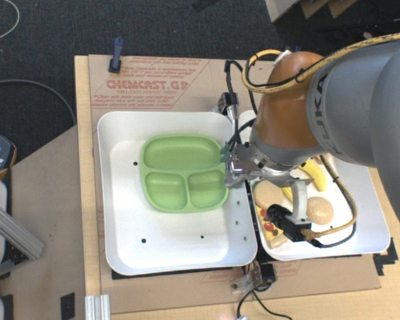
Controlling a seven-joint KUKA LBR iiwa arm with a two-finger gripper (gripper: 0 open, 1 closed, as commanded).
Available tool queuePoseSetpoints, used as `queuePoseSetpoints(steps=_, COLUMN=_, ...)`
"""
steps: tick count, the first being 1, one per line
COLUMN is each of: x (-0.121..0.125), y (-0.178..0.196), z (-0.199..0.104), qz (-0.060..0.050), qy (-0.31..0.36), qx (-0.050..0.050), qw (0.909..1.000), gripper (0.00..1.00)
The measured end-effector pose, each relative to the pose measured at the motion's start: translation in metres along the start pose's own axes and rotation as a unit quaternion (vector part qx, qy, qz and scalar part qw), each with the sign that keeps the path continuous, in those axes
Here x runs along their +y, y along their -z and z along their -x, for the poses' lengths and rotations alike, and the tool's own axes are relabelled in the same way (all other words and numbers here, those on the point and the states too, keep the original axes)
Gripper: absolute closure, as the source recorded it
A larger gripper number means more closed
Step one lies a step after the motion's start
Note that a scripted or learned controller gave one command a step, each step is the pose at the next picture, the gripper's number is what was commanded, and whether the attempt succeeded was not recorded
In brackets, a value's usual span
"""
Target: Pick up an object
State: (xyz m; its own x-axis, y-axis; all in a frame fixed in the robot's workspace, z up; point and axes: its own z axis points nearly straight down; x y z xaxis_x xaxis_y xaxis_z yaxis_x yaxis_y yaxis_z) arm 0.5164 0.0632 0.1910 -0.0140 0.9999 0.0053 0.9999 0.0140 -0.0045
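Near edge: tabletop (187, 282) under cardboard sheeting, cables trailing off it. Two white bins side by side keep the objects corralled within the arm's reach.

Right bin (367, 235): small food-like pieces, a round tan one (320, 210), a yellow banana shape (314, 176), a flat pale disc (268, 193), something red and black (275, 224) at the near side. Wrist overhangs most of it.

Left bin (120, 199): green divided tray (183, 172), three compartments, lying flat, far-right of centre, its right edge close to the dividing wall.

Gripper (232, 164) sits at that tray's right rim, probably aiming for the rim as the graspable edge. Jaws hidden under the wrist; cannot tell wide or narrow.

Far: printed cardboard, blue clamp (116, 55).
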Motion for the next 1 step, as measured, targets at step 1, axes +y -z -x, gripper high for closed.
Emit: queuePoseSetpoints(steps=1, x=0.0175, y=0.155, z=-0.0074, qz=0.012, qy=-0.005, qx=-0.001, qw=0.9999, gripper=1.0)
